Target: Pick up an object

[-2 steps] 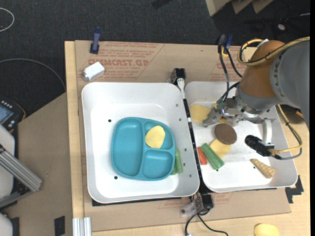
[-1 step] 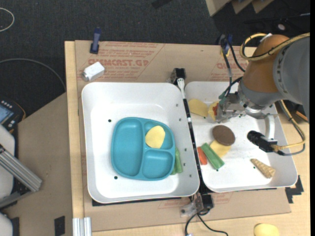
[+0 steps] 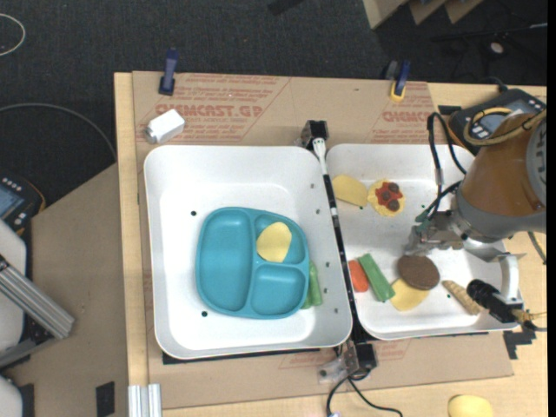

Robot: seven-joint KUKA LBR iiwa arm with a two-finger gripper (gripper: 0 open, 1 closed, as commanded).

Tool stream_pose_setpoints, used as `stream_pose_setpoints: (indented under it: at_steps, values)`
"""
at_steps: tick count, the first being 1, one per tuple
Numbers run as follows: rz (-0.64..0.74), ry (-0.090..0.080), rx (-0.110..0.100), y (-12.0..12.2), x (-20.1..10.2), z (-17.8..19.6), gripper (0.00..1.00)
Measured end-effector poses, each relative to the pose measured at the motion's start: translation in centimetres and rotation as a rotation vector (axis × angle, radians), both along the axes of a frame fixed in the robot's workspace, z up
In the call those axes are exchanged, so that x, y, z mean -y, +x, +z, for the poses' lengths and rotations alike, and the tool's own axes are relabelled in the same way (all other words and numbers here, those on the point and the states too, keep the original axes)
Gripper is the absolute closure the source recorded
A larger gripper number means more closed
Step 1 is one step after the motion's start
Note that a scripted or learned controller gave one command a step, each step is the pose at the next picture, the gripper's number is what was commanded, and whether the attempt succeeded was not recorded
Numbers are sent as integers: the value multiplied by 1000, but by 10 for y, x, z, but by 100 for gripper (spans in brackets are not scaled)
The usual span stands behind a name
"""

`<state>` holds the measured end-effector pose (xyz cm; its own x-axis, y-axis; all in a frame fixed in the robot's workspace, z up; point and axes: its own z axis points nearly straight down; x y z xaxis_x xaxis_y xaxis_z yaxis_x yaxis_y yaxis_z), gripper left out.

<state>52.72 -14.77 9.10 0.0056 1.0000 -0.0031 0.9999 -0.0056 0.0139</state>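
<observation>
Pincer (image 3: 432, 235) hangs low at the right of the frame, over the right bin (image 3: 365, 156), just above the brown disc (image 3: 419, 272); whether it is wide or narrow I cannot tell, and nothing shows as held. The disc lies touching a yellow piece (image 3: 408, 296), with a green stick (image 3: 377, 276) and an orange piece (image 3: 357, 275) beside it. A descent here could well catch the disc's edge and push it sideways, or nip two crowded things together. At frame left, the teal tray (image 3: 228, 263) carries a yellow slice (image 3: 275, 241).
</observation>
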Motion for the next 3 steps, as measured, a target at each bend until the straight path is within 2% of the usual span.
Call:
stream_pose_setpoints:
  at_steps: [1,2,3]
  values:
    - [2,-2,-10,22,55,-6,100]
    - [5,0,-10,36,77,-6,100]
    - [2,6,-20,-24,74,-7,100]
